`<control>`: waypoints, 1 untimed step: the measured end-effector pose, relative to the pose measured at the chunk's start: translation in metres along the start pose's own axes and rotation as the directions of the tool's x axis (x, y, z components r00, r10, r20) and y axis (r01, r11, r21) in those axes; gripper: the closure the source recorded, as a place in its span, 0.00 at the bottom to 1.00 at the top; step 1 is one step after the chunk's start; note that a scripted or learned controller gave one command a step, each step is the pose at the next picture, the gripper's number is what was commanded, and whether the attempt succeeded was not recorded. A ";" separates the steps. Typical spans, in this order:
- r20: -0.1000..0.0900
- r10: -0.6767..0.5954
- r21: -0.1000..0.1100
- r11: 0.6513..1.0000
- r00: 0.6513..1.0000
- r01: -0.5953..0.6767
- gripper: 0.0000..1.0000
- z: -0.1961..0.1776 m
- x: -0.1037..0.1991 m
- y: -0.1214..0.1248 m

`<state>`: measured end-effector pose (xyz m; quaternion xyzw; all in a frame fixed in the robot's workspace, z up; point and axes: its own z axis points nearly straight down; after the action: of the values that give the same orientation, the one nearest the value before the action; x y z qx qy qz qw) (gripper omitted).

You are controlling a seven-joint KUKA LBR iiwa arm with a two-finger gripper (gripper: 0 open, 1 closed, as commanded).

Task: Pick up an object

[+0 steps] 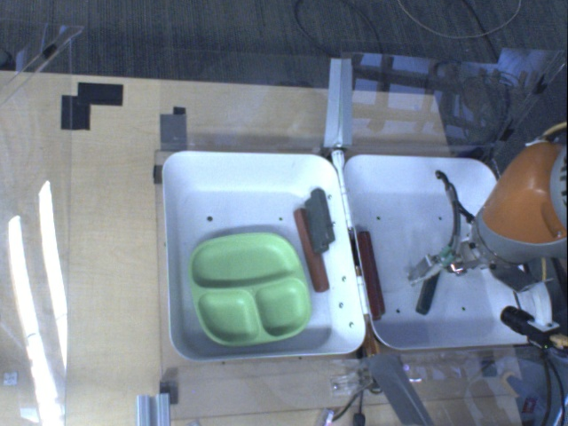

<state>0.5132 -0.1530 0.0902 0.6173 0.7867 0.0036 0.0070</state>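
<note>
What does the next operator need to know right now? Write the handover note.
Gripper: low in the right bin, fingers around a dark stick-like object; a real hold is not confirmed.
Right bin also has a brown bar along its left wall.
Left bin: green divided plate, brown stick, dark grey brush-like piece.
Done: nothing lifted.
Left: close, lift, verify the pick.

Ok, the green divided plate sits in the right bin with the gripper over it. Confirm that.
Not quite. The camera view shows the green divided plate in the left bin, not the right one. The gripper is over the right bin, near a dark stick-like object, away from the plate.
</note>
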 end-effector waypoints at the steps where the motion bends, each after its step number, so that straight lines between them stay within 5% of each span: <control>1: 0.004 -0.002 -0.011 1.000 1.000 0.002 1.00 -0.013 -0.001 0.004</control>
<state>0.5174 -0.1525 0.1035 0.6166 0.7871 0.0066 0.0120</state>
